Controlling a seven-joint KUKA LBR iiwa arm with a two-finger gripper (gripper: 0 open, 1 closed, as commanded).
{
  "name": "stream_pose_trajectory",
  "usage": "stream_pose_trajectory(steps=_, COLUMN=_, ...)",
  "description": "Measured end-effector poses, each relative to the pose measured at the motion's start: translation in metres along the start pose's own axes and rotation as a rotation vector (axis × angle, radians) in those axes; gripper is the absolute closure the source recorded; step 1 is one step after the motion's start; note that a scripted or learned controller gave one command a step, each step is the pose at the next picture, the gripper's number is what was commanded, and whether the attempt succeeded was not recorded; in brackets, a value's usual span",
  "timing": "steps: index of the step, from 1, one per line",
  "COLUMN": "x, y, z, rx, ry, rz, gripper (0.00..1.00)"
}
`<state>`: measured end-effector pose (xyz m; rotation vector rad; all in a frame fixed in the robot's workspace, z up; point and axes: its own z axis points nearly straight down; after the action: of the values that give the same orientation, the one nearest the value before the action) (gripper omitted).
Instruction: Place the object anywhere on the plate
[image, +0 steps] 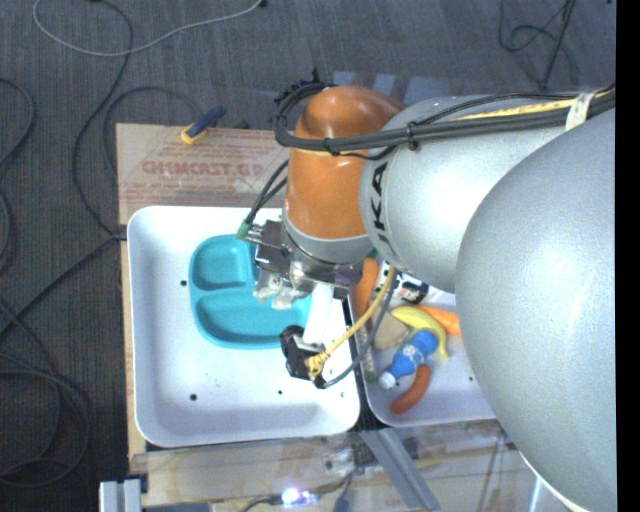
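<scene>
A blue divided plate lies in the left white bin, toward its upper middle. My gripper hangs below the orange wrist band, directly over the plate's right edge. The wrist body hides the tip of the gripper and whatever is under it. No object can be made out in its grasp. Several toy foods lie in the right bin: an orange carrot, a yellow banana, a blue bottle and a red sausage.
The big grey arm covers most of the right bin and the right half of the view. A black connector with a yellow cable dangles over the left bin's right side. A cardboard sheet lies behind the bins.
</scene>
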<state>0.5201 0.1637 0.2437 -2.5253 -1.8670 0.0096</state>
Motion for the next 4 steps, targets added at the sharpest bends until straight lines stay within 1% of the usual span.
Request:
stream_pose_trajectory(steps=1, x=-0.009, y=-0.021, z=-0.014, rx=-0.001, ry=0.001, rz=0.392, gripper=1.00)
stream_pose_trajectory(steps=2, x=0.055, y=-0.056, z=0.032, rx=0.000, ry=-0.002, rz=0.513, gripper=1.00)
stream_pose_trajectory(steps=3, x=0.062, y=-0.018, z=0.040, rx=-0.003, ry=-0.003, rz=0.469, gripper=1.00)
stream_pose_trajectory(steps=4, x=0.064, y=-0.011, z=0.064, rx=0.002, ry=-0.001, rz=0.595, gripper=1.00)
